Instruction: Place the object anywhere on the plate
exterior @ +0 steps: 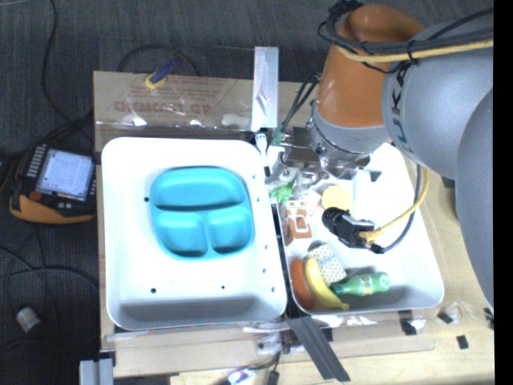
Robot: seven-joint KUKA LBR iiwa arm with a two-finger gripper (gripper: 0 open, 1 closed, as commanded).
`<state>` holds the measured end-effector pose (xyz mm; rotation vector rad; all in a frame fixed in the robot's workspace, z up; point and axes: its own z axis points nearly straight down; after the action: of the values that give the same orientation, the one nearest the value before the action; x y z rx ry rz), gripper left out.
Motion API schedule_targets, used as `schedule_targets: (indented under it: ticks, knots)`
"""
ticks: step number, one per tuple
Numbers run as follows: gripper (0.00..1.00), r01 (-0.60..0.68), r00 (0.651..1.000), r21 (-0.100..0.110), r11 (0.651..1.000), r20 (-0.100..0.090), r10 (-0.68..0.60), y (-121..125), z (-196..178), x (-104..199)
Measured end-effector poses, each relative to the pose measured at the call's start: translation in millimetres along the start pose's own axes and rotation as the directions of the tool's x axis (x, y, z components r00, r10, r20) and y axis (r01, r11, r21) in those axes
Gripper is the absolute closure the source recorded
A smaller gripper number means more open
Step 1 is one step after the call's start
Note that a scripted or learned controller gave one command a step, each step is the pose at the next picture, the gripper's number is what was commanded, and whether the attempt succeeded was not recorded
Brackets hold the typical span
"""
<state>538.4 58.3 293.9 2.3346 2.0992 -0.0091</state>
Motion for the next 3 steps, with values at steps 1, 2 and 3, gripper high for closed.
schedule_targets:
  ticks: [1, 2, 3]
  knots:
    - [1.00, 0.111, 0.994, 0.001, 0.994, -0.001, -0.111, -30, -3, 89]
    - [1.00, -0.017, 1.000, 0.000, 1.000, -0.001, 0.017, -67, -39, 107]
    - [1.00, -0.035, 0.999, -0.001, 0.999, 0.000, 0.035, -73, -49, 167]
